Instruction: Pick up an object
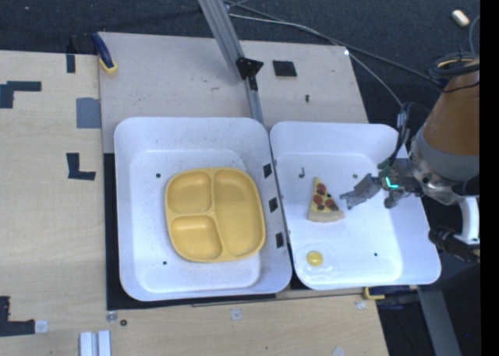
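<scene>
The gripper (375, 191) hangs over the right bin (405, 265) — jaws open, holding nothing. A pizza slice (323, 202) lies just left of it.

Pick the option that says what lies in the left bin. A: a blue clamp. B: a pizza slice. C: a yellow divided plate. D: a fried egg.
C: the yellow divided plate rests in the left bin, while the pizza slice and the fried egg lie in the right bin.
</scene>
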Controlling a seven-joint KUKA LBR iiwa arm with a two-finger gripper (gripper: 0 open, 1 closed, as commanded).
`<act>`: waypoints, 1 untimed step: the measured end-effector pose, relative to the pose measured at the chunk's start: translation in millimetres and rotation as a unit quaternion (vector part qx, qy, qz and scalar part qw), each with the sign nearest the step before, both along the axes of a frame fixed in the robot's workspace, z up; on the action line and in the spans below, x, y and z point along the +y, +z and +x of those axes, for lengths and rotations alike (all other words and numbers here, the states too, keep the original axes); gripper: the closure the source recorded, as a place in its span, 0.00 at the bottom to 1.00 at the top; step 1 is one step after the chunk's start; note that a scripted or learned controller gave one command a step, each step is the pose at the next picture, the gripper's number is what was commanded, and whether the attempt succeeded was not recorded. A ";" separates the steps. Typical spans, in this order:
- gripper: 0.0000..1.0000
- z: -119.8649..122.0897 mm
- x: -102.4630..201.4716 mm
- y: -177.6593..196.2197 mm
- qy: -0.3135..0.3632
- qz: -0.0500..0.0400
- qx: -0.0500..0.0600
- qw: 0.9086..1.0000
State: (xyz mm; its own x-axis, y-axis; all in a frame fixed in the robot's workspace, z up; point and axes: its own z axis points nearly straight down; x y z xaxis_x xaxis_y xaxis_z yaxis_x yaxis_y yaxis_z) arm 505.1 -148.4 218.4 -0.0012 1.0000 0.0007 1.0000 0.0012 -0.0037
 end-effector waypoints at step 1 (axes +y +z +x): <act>0.00 0.4 0.0 0.5 0.000 0.000 -0.001 1.000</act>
